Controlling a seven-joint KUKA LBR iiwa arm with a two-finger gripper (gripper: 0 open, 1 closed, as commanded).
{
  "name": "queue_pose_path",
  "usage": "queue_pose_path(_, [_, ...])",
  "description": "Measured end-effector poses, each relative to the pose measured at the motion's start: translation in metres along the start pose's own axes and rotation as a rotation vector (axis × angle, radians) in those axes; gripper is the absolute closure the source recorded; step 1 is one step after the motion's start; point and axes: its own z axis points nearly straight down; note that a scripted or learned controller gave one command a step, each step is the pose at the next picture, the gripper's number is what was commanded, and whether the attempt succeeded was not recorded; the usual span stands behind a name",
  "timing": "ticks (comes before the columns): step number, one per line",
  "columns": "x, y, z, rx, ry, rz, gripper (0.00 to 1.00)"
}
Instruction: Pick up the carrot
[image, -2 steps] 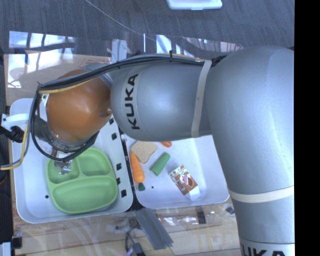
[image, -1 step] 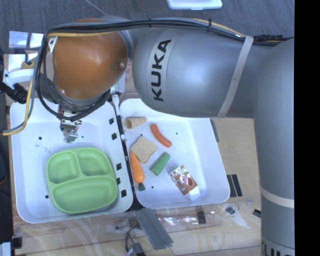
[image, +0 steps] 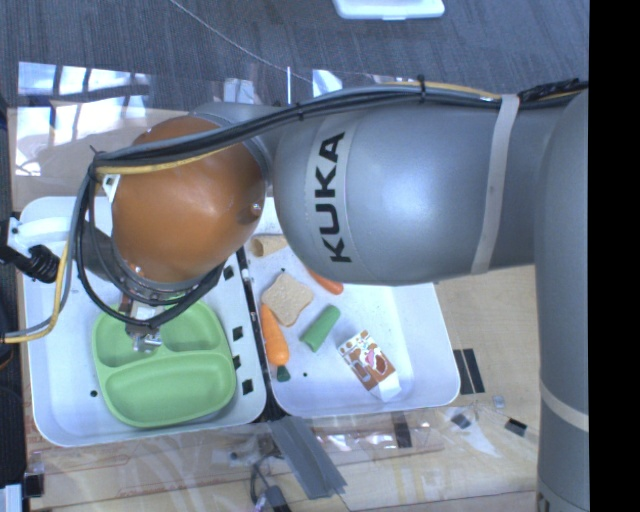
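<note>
My end effector hangs over the green tray, its grip state unreadable, while the carrot lies untouched in the neighbouring bin.

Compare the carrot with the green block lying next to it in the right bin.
The carrot is orange, long and tapering; the green block is shorter and blunt-ended. The carrot lies along the bin's left wall, nearly straight up the view; the green block lies farther in, tilted on a diagonal. Both rest flat on the right bin's floor, below the bread slice.
</note>
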Motion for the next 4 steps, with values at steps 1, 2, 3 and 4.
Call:
queue_pose_path(1, [-0.001, -0.002, -0.009, -0.001, -0.003, -0.005, 1.00])
queue_pose_path(2, [-0.017, 0.003, -0.020, -0.001, 0.001, -0.002, 1.00])
queue_pose_path(3, [-0.019, 0.003, -0.032, 0.002, 0.003, 0.000, 1.00])
queue_pose_path(4, [-0.002, 0.000, -0.028, 0.001, 0.002, 0.001, 1.00])
